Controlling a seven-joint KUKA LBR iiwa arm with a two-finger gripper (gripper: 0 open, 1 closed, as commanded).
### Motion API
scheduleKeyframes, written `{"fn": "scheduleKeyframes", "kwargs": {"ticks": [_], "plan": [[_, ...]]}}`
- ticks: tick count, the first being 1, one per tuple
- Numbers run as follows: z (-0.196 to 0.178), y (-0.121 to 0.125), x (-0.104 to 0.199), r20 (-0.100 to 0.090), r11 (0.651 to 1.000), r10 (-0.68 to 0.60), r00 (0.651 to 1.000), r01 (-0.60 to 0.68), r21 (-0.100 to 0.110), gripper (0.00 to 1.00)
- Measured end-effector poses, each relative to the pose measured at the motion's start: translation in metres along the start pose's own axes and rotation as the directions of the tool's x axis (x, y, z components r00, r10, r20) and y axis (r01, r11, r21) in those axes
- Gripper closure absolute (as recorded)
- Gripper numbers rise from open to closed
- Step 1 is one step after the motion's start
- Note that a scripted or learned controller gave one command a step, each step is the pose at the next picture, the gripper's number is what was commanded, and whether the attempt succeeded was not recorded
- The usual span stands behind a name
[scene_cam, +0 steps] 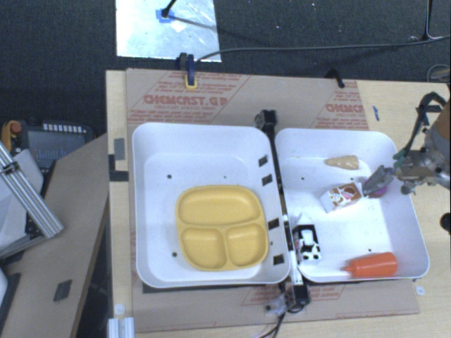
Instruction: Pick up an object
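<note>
Your gripper (377, 182) is reaching into the right bin (402, 220) from the right edge, where most of the arm is being cut off. Its fingertips are blurring together, so you cannot tell their state. They are hovering just beside the small white carton (340, 197). The carrot (371, 264) is lying near the front wall.

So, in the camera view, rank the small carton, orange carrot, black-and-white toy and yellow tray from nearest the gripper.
1. Small carton, just left of the gripper.
2. Orange carrot, right bin's near edge.
3. Black-and-white toy, by the divider.
4. Yellow tray, left bin.
</note>
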State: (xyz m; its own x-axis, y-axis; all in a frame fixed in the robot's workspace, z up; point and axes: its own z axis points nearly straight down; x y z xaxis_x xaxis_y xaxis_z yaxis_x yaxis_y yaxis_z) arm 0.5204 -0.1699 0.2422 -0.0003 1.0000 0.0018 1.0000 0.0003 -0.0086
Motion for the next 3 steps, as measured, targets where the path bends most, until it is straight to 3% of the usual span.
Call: {"fn": "scheduleKeyframes", "kwargs": {"ticks": [1, 3], "plan": [[-0.005, 0.002, 0.000, 0.002, 1.000, -0.003, 1.000, 0.003, -0.010, 0.00], [0.091, 0.005, -0.015, 0.002, 1.000, 0.000, 1.000, 0.000, -0.008, 0.00]]}}
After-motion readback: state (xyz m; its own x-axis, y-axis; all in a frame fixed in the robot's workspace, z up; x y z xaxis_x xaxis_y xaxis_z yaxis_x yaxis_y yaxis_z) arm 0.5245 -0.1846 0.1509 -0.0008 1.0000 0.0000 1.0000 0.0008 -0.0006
